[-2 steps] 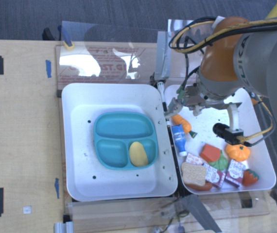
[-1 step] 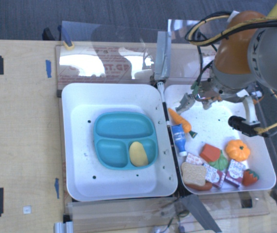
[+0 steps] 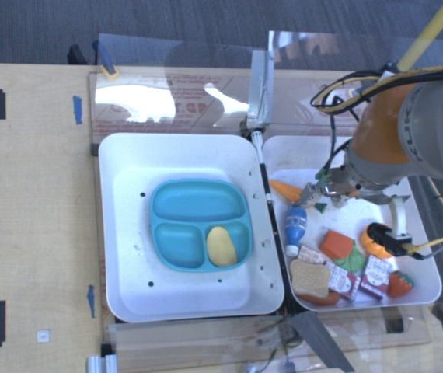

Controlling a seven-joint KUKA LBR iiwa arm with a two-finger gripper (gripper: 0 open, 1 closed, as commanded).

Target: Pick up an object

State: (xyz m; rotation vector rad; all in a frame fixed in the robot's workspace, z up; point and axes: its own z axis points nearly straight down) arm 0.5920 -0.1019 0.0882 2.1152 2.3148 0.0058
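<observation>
We cannot tell how our gripper stands over the right bin. The carrot lies just beside it, the nearest thing to take; the bottle lies below.

Divided tray in left bin; potato in tray's lower-right compartment; toys in right bin.
</observation>
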